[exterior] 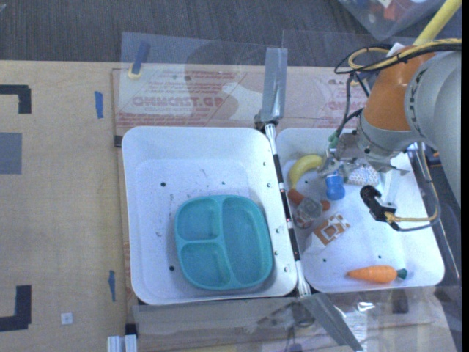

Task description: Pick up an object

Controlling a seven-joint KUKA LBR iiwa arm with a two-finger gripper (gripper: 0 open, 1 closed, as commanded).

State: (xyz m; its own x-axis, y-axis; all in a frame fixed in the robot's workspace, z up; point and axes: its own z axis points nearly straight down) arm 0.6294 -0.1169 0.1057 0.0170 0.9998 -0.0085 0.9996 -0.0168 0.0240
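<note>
My gripper [335, 169] hangs low over the back left part of the right bin [421, 259], under the orange wrist band [388, 101]. Directly below it is a small blue cylinder [335, 189]; whether the gripper touches it cannot be made out. A yellow banana [305, 168] lies just left of the gripper. Nearby are a small red piece [294, 195], a grey round object [309, 209] and an orange-and-white card [333, 229]. An orange carrot [375, 273] lies near the bin's front edge.
The left bin [146, 160] holds a teal divided plate [221, 242]. A black part with a yellow cable [375, 204] hangs right of the gripper. A patterned white packet [363, 174] sits beneath the wrist. The divider wall [282, 196] runs between the bins.
</note>
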